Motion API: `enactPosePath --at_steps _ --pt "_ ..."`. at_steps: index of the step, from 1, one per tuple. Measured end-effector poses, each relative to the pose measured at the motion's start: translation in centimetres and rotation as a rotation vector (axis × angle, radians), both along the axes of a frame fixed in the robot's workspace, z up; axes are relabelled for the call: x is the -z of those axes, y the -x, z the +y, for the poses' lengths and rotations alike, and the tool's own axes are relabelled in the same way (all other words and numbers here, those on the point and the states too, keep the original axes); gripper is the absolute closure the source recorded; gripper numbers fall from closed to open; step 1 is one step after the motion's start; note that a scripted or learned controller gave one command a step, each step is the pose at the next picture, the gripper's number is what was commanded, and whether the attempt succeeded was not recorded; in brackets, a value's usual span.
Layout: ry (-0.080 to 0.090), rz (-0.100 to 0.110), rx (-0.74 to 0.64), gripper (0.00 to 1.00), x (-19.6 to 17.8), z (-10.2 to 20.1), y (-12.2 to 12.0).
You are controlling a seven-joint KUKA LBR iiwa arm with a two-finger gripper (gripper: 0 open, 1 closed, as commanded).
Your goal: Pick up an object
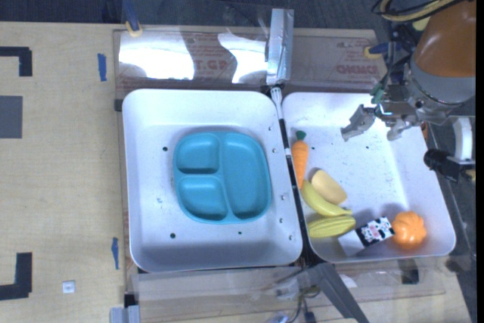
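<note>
claw: hanging spread open over the bare upper part of the right bin, gripping nothing | nearest targets: carrot lying along the bin's left wall, 2 bananas just below it | orange fruit and small black-and-white toy sitting low right | blue tray resting in left bin, likely a drop spot

Arm cut by right edge

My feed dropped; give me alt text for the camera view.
The gripper hangs open above the right bin's far end, holding nothing. Below it lie a carrot, banana, corn cob, small black-and-white item and orange. The left bin holds a blue divided tray.
</note>
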State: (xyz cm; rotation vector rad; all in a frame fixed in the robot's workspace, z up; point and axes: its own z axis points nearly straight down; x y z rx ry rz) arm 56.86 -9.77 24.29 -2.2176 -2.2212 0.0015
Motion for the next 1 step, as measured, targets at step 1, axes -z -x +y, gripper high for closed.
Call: enactPosePath --at_steps 1 --pt "0.000 0.007 0.006 0.00 13.16 0.52 1.64"
